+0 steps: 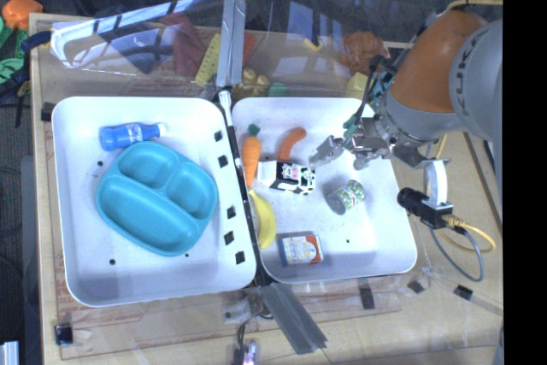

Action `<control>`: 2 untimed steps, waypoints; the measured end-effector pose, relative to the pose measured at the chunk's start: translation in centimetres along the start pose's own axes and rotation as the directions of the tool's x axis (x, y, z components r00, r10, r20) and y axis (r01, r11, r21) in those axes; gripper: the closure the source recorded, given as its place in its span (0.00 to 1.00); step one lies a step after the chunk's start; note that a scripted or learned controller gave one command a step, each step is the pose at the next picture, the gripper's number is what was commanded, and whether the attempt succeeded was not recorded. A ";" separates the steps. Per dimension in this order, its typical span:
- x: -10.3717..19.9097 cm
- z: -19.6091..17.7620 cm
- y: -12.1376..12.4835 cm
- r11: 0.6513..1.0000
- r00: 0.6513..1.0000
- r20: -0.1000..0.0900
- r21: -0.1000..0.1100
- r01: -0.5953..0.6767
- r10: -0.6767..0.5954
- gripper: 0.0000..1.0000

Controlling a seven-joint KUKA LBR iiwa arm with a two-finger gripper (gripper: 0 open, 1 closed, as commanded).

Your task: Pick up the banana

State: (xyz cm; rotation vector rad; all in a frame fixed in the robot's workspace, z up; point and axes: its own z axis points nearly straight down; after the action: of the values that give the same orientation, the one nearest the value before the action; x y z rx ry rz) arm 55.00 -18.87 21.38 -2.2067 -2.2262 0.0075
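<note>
While the arm [444, 73] reaches in from three o'clock, its gripper [342, 145] hovers over the upper middle of the right bin [385, 248], fingers parted and nothing between them. Banana [264, 220]: lying at the bin's nine-o'clock edge, against the divider between the two bins, well apart from the gripper. Carrot [250, 156]: just at twelve o'clock from the banana. Sausage-shaped orange piece [292, 141]: near the carrot, toward three o'clock. Black-and-white carton [295, 177]: below it. Small green can [347, 196]: at five o'clock from the gripper. Orange box [299, 250]: beside the banana's lower end. Left bin [77, 269]: holds a blue divided tray [158, 197] and a blue bottle [128, 134].
</note>
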 end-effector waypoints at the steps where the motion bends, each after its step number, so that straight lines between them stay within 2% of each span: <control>1: 5.1 8.8 0.3 0.989 0.989 0.002 -0.004 0.148 -0.148 0.00; 2: 0.3 5.3 9.4 0.997 0.997 0.002 -0.004 0.072 -0.072 0.00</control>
State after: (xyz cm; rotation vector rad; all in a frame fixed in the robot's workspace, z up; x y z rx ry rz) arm 64.39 -18.48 16.05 -2.1279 -2.3069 0.0037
